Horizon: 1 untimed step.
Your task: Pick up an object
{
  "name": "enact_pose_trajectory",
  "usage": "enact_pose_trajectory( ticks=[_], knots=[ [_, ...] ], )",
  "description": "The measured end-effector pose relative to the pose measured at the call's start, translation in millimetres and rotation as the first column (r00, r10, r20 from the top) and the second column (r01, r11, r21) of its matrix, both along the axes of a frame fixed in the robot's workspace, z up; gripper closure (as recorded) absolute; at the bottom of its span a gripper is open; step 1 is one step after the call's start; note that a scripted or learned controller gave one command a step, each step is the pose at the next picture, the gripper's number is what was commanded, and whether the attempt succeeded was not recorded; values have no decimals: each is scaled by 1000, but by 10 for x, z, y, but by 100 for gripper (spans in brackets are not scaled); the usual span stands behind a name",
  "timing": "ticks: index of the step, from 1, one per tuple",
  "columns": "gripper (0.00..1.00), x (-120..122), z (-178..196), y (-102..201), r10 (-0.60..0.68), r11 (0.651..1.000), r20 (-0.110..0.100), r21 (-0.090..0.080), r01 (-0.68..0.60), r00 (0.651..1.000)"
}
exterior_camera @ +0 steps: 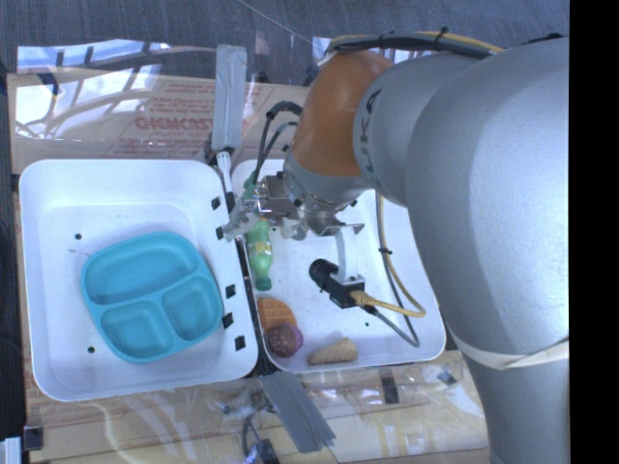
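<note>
Two bins, and the arm's gripper (259,222) is down in the right bin (416,298), right over the green bottle (260,259) by the left wall. Looks like the grab step; honestly can't tell how the jaws stand. Next: close, lift straight.

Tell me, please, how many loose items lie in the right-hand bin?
4: a green bottle by the left wall, a waffle, a dark round fruit and a croissant near the front. The arm may hide more.
</note>
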<state>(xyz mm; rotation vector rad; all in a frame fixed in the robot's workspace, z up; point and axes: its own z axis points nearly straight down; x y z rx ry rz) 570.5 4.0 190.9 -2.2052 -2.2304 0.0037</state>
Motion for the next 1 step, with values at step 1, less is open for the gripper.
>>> enact_pose_trajectory(
  ticks=[1],
  knots=[
    [0,-278,1,-793,-9,1000,0,-2,9,1000]
  ],
)
